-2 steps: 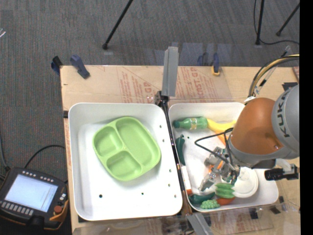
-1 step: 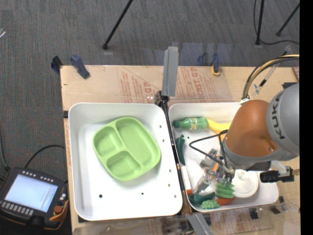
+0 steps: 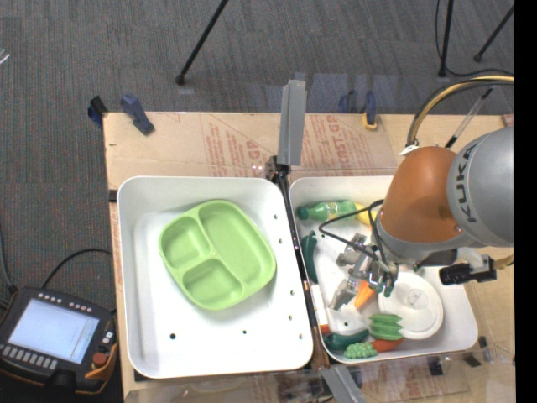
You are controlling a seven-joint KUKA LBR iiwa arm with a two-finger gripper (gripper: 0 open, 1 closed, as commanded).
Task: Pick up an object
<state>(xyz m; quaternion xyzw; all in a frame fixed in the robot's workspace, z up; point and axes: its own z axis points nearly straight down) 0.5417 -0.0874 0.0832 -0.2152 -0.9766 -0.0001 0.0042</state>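
In the right bin (image 3: 466,330), the pincer (image 3: 362,285) hangs low over the clutter with an orange carrot-like piece (image 3: 365,295) right at its tips, long axis slanting near-left to far-right; whether it is spread or closed I cannot tell.

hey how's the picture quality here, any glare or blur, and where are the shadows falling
Camera view: evenly lit and fairly sharp; the left bin looks bright white, near washed out; the green plate casts a soft shadow on it; the arm shades part of the right bin; small toys by the gripper blur together.
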